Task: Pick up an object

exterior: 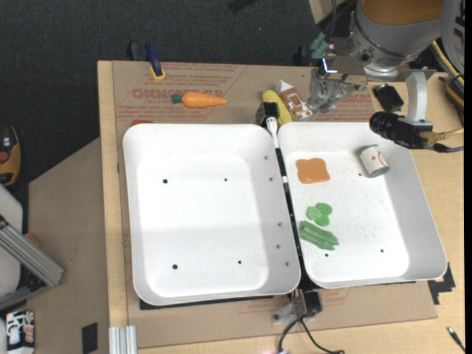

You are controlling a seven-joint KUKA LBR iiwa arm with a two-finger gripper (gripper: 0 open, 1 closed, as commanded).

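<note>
Camera view puts the hand (325,93) above the far rim of the right bin (413,220), outside it, near a yellow-and-brown toy (284,103); we cannot tell how it stands. Within that bin we see an orange slab (312,170) by the shared edge, a grey can (372,161) toward the far right side, and green vegetable pieces (318,227) mid-floor, with open floor around them. A toy carrot (199,100) lies on the tabletop (118,94) beyond the left bin (147,220).
</note>
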